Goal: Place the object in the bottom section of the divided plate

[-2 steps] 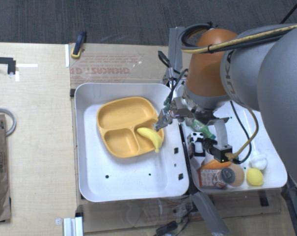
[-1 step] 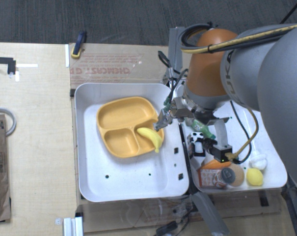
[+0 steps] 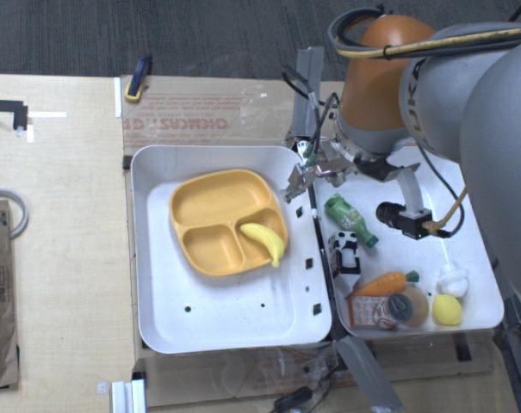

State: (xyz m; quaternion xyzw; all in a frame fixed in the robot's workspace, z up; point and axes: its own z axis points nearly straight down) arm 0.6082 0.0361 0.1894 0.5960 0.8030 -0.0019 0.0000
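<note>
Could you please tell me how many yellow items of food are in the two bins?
2: a banana in the divided plate's lower right section, left bin, and a lemon in the right bin's near corner. The arm may hide more.

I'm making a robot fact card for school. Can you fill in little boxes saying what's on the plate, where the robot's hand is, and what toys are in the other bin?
plate: yellow divided plate in the left bin
on plate: banana in the lower right section
robot hand: gripper at the plate's upper right edge, holding nothing I can see
right bin: green bottle, carrot, lemon, black and white toy
</note>
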